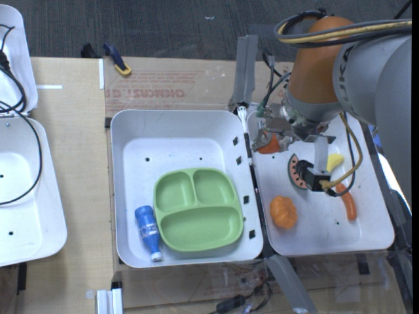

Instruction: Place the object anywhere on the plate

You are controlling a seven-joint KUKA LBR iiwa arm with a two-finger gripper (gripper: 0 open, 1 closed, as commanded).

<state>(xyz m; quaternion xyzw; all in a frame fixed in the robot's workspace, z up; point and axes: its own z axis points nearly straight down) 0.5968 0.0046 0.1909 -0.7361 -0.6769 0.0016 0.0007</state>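
At left bin [124, 175]: green plate [196, 209] w/ blue bottle [148, 233] just beside it, nothing on plate yet. Right bin [366, 234]: gripper [267, 136] low over a reddish-orange item [267, 146] at bin's upper-left; can't tell if it's gripped. Orange fruit [284, 212], watermelon slice [300, 173] nearby. Step looks like grasp phase; next needs secure lift, then carry left to plate.
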